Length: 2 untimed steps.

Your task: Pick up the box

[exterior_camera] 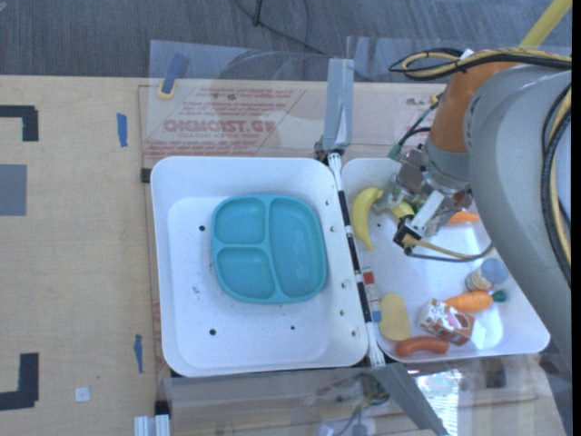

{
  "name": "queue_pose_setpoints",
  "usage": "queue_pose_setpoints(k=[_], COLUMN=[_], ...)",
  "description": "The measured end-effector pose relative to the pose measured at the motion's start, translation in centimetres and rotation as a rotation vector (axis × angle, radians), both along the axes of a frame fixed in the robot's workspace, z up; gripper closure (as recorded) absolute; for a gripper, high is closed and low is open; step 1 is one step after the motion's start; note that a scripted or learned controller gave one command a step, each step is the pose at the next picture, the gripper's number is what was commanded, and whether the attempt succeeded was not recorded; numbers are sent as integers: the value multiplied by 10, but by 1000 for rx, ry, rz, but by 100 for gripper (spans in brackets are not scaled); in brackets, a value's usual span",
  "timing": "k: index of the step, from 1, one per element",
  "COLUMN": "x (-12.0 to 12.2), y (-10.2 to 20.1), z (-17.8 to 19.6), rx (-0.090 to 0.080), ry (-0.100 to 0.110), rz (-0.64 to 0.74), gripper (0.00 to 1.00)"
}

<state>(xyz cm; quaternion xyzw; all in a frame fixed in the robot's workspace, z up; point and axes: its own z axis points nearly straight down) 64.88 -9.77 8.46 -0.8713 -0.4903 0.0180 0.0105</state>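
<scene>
The box (446,320) is a small carton printed in red, white and brown. It lies on its side near the front of the right bin (522,334). My gripper (397,203) is low over the back left of that bin, right beside a yellow banana (363,214). It is well away from the box, which lies towards the front right of it. Nothing shows between its fingers.
An orange carrot (470,302) and a small grey-blue object (493,271) lie just behind the box. A red sausage (421,345) and a pale yellow piece (395,316) lie to its left. The left bin (182,198) holds a teal divided plate (270,247).
</scene>
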Motion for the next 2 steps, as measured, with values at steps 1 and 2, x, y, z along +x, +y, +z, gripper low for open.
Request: queue_pose_setpoints(k=[1,2], x=[-56,-6], y=[-10,-1], z=[2,0], rx=[-4,-5], ry=[-46,3], rz=[-136,-129], gripper=[0,0])
